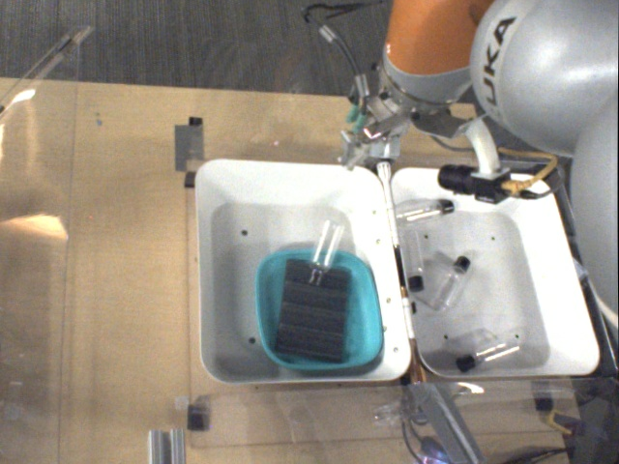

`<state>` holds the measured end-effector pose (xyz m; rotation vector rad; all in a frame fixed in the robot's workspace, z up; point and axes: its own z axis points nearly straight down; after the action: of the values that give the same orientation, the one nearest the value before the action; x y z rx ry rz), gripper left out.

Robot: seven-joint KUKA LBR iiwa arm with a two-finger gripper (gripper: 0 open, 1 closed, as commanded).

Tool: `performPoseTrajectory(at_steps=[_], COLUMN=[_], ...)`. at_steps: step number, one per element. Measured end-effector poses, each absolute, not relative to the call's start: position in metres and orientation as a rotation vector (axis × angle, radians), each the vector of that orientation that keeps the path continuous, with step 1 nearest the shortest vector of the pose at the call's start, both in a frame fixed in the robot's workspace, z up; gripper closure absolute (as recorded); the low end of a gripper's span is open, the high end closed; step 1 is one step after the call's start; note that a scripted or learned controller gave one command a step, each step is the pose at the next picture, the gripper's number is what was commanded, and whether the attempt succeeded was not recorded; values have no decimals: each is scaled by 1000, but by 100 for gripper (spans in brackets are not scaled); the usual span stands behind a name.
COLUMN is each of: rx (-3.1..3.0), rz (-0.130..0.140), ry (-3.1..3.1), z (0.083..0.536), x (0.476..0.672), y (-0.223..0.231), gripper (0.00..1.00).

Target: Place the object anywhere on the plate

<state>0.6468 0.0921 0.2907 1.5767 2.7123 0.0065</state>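
Observation:
A teal plate (365, 307) lies in the left bin (224, 259), toward its front right. A black ridged block (312, 309) rests on the plate. A clear tube with a black cap (327, 245) lies across the plate's far rim, its capped end touching the block's top edge. My gripper (368, 151) hangs over the far edge of the bench where the two bins meet, well behind the plate and apart from the tube. Nothing shows beneath it.
The right bin (551, 259) holds several clear tubes with black caps, among them one at the back left (424, 211), one in the middle (447, 280) and one at the front (488, 351). The arm's grey body covers the upper right corner.

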Motion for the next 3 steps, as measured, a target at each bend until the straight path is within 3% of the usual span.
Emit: performPoseTrajectory(at_steps=[1, 2, 3], rx=[1170, 1162, 1030], rz=[11, 13, 12], ry=[2902, 2904, 2959], z=[380, 439, 437], x=[665, 665, 638], y=[98, 129, 211], gripper=[100, 100, 100])
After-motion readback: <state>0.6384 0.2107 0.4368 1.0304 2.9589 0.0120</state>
